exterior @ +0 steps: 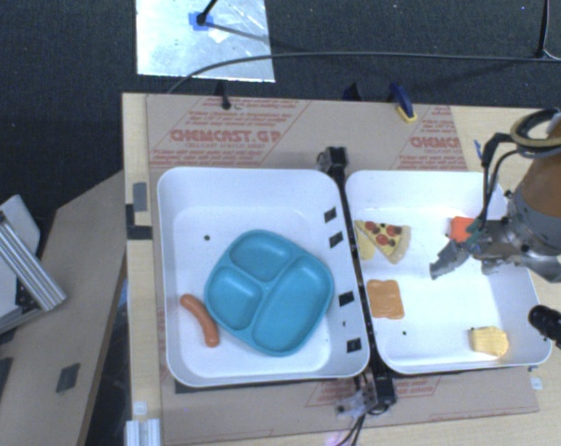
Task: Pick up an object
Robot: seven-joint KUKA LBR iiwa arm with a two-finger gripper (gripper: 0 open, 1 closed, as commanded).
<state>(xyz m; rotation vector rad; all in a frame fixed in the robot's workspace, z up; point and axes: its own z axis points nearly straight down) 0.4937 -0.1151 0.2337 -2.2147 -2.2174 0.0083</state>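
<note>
Nearest the lens, at the bottom edge, a small bundle of wires and a clamp [366, 400] sits where the two bins meet. Just above it: left bin [183, 203] and right bin [420, 182], both shallow, white, side by side, w/ a black hinge strip [341, 226] running btwn them.

Left bin: a blue divided plate [269, 292], three compartments, lying flat near the centre. An orange-red sausage [200, 320] lies just beside the plate's lower-left edge, on the bin floor, slanted.

Right bin, i.e. where the pickable things are: a pizza slice [384, 238] near the upper-left, close to the hinge strip; a flat orange-brown square [385, 299] below it, apart from the slice; a pale yellow chunk [489, 341] in the lower-right corner, near the bin wall. A small orange-red item [461, 228] shows at the gripper's upper side, partly hidden by it, so can't tell what it is or whether it's touching.

Gripper [445, 264] hangs over the right bin's mid-right area, grey tip pointing left & down, arm body coming in from the right w/ an orange band [548, 189] above the wrist. Can't tell if it's wide or narrow: the tip reads as one grey blur. Nothing visibly held.

Bins rest on a brown cardboard sheet [234, 128] w/ red print. Beyond it, a shiny foil square [202, 26] lies on dark carpet, w/ a black cable crossing.
</note>
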